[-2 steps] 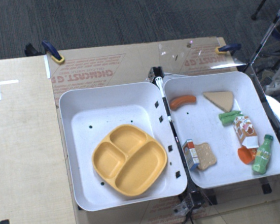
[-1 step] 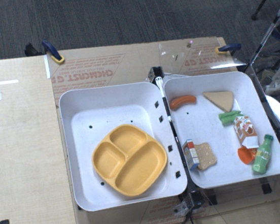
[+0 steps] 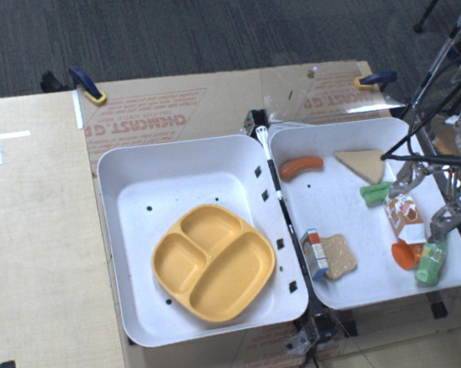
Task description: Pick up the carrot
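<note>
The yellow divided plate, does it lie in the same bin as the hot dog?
No. The yellow divided plate lies in the left bin, while the hot dog lies in the right bin.

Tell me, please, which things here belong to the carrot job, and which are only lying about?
For the job:
- carrot, the orange piece low in the right bin
- claw, over that bin's right side

Lying about:
- yellow plate
- sausage
- tan wedge
- bread slice
- small box
- green bottle
- printed packet
</note>
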Controlling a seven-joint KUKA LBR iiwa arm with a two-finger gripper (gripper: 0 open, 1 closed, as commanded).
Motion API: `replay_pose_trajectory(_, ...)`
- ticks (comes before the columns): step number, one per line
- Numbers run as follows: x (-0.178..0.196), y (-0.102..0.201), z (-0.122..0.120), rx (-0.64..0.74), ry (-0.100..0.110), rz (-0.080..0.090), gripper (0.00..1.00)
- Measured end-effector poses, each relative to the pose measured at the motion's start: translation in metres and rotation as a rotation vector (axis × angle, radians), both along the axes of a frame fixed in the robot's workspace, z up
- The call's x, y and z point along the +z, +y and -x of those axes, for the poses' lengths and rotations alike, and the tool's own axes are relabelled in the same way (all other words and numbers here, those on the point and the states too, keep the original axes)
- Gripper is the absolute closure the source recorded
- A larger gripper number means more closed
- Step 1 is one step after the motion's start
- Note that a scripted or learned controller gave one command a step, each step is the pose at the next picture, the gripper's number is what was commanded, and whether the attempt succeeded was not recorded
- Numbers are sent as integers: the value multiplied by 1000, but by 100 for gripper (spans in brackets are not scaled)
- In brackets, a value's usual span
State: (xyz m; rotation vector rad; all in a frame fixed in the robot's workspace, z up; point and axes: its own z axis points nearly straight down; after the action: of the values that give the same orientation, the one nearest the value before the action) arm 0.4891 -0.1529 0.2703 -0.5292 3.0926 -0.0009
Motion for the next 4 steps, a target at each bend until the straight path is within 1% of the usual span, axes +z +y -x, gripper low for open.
replay_pose_trajectory(1, -78, 77, -18, 335, 1, -1, 0)
replay_pose_trajectory(2, -78, 160, -16, 255, -1, -1, 0)
replay_pose_trajectory(3, -78, 153, -16, 696, -2, 1, 0)
replay_pose_trajectory(4, 38, 185, 8, 817, -4, 1, 0)
